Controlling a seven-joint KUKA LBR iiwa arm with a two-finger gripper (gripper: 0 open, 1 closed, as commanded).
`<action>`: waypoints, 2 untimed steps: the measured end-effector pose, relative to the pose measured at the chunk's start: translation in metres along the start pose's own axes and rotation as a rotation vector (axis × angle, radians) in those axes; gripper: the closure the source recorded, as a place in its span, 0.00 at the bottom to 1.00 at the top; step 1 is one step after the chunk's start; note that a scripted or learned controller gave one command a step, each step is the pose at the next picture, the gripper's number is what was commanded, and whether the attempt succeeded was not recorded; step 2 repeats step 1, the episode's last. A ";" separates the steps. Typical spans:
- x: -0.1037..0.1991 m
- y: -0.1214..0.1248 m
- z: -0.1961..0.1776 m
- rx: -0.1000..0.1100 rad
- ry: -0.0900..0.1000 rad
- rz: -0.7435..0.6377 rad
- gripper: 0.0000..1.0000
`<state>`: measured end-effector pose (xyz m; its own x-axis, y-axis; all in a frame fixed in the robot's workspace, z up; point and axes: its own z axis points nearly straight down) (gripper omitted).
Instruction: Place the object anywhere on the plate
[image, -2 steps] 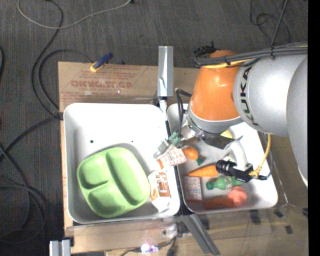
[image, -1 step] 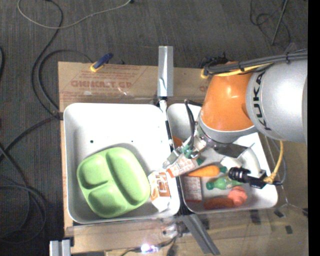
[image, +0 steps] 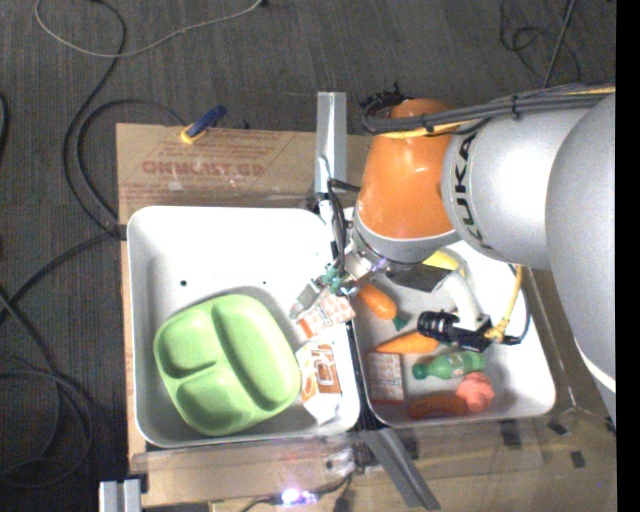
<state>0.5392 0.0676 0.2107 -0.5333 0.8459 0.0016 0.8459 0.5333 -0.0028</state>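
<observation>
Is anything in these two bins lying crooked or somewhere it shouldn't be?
Yes. An orange-and-white carton sits tilted on the inner wall of the left bin, beside the green plate rather than flat on the floor. A second small packet leans on the same divider above it.

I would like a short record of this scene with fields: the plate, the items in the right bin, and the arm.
plate: green plate with three sections, lying in the left bin
right bin: carrot, orange wedge, green bottle, pink item
between bins: cartons on the shared edge
arm: orange band above the right bin; gripper hidden beneath it
</observation>
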 end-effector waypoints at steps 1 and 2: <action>-0.009 -0.065 0.028 0.000 0.000 -0.344 1.00; -0.009 -0.065 0.028 0.000 0.000 -0.344 1.00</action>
